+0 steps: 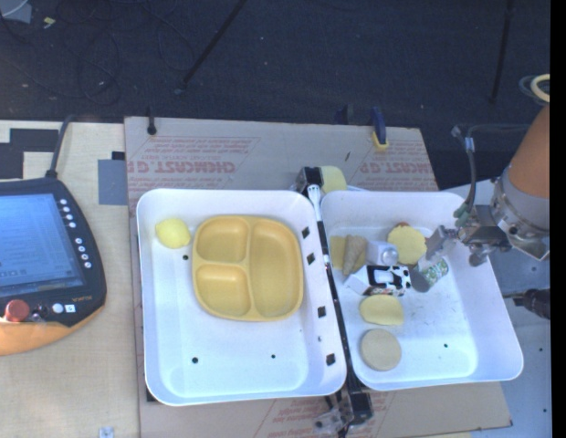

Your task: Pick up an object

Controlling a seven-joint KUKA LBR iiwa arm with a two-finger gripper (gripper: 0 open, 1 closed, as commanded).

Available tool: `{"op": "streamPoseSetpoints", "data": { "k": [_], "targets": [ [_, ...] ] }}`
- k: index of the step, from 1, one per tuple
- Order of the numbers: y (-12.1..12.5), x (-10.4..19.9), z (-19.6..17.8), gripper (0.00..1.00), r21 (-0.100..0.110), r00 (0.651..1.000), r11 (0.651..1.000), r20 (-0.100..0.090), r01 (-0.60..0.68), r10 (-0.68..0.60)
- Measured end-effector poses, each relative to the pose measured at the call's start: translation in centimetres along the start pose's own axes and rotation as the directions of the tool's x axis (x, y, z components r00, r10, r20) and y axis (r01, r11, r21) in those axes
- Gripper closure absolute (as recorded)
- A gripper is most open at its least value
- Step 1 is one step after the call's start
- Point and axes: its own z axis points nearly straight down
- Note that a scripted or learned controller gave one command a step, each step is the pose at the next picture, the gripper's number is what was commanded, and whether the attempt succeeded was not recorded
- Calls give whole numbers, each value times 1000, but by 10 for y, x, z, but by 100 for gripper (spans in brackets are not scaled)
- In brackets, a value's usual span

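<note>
My gripper point(456, 249) hangs over the right side of the right bin point(488, 336), reaching in from the right. Its two fingers stand apart, so it is open with nothing between them. A small green and white piece point(433, 271) lies just below the left fingertip point(437, 242). Further left in this bin are a round yellow piece point(407, 242), a black and white item point(389, 279), a yellow oval point(382, 310), a tan disc point(381, 349) and a tan wedge point(353, 253).
The left bin point(173, 354) holds a yellow divided plate point(246, 267) and a small yellow lemon-like ball point(172, 234). A tablet pendant point(41, 245) lies to the left of the bins. A yellow ball point(333, 180) sits behind the bins on the cardboard.
</note>
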Motion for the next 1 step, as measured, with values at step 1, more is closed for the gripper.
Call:
{"op": "streamPoseSetpoints", "data": {
  "k": [1],
  "targets": [
    [61, 27, 99, 0, 2, 1000, 1000, -1, 4, -4]
  ]
}}
